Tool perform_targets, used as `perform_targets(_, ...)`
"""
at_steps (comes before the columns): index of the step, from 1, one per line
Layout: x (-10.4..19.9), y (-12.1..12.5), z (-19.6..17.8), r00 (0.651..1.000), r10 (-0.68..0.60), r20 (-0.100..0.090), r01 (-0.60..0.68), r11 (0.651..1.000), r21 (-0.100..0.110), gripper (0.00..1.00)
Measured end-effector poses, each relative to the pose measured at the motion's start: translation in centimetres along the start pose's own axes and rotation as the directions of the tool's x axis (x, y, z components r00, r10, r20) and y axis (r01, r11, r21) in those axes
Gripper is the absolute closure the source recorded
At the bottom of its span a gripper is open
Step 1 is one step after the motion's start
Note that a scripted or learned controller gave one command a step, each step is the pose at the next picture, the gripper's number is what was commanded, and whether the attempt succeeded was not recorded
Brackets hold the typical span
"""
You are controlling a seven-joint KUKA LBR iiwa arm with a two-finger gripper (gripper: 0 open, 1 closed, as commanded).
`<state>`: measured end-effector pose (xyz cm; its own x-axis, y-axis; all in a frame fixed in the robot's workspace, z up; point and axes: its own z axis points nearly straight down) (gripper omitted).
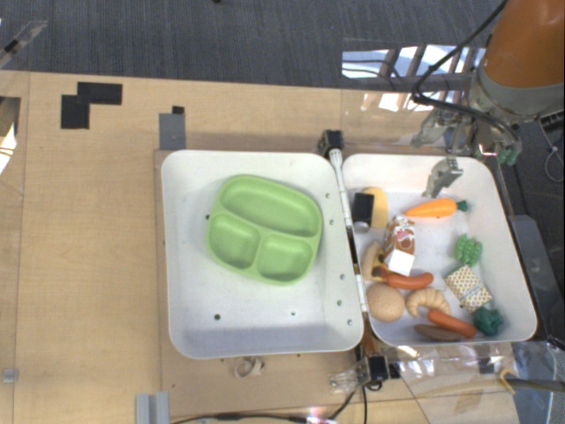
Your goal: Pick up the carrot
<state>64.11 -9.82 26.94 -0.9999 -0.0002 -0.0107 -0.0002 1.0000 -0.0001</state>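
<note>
Carrot [430, 208] lying flat near the back of the right bin [503, 237], green top pointing right, orange tip toward the snack pack [400, 237]. Gripper [441, 177] hanging just above and behind it, nothing between the fingers; spread too small and blurred to judge. Likely risks from here: coming down off-centre and pinching one end, so the tapered, smooth body squirts sideways; closing along the length instead of across; nudging the carrot into the snack pack or against the back wall. Also a crowded bin: sausage [407, 280], croissant [427, 301], broccoli [468, 251] all near enough to be grabbed or dragged along. Green tray [265, 228] in the left bin [194, 307] well apart, no concern.
</note>
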Motion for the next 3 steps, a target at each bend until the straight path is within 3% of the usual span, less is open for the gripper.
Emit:
perform_targets(1, 0.4, -8.4, 5.4, 0.998, -0.061, -0.006, 0.061, 0.998, 0.002, 0.0)
perform_targets(2, -2.7, -11.0, 18.1, 0.991, -0.134, -0.008, 0.134, 0.991, 0.002, 0.0)
perform_targets(3, -0.3, -10.9, 17.9, 0.952, -0.306, 0.003, 0.306, 0.952, 0.004, 0.0)
